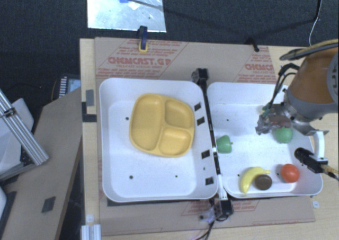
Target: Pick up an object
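**Arm low in the right bin, beside a green ball**

The gripper (271, 123) sits low in the right bin (238, 96), just beside a green ball (284, 134). Whether it is gripping anything I cannot tell. To do this well, I'd centre squarely over the ball before closing, since a round thing rolls away. A green pepper (224, 144), banana (250, 178), brown fruit (263, 182) and tomato (289, 172) lie nearby.

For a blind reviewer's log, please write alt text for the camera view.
A grey arm's gripper hangs over the right bin, beside a green ball. That bin also holds a green pepper, banana, brown ball and tomato; the left bin holds a yellow divided plate.
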{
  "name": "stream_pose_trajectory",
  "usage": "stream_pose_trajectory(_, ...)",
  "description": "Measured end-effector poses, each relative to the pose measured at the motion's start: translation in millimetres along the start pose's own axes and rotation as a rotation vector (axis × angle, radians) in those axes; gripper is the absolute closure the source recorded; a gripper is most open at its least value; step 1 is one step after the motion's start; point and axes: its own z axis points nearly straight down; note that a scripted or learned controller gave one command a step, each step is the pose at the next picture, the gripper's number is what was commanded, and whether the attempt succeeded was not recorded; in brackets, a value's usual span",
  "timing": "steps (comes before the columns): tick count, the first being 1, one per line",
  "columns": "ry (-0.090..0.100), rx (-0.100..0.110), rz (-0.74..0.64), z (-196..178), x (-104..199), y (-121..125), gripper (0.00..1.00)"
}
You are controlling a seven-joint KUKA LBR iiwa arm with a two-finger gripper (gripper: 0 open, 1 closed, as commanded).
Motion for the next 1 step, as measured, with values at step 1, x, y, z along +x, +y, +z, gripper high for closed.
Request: stream_pose_trajectory(1,0.000,-0.002,-0.003,-49.2,-0.4,2.3,1.00)
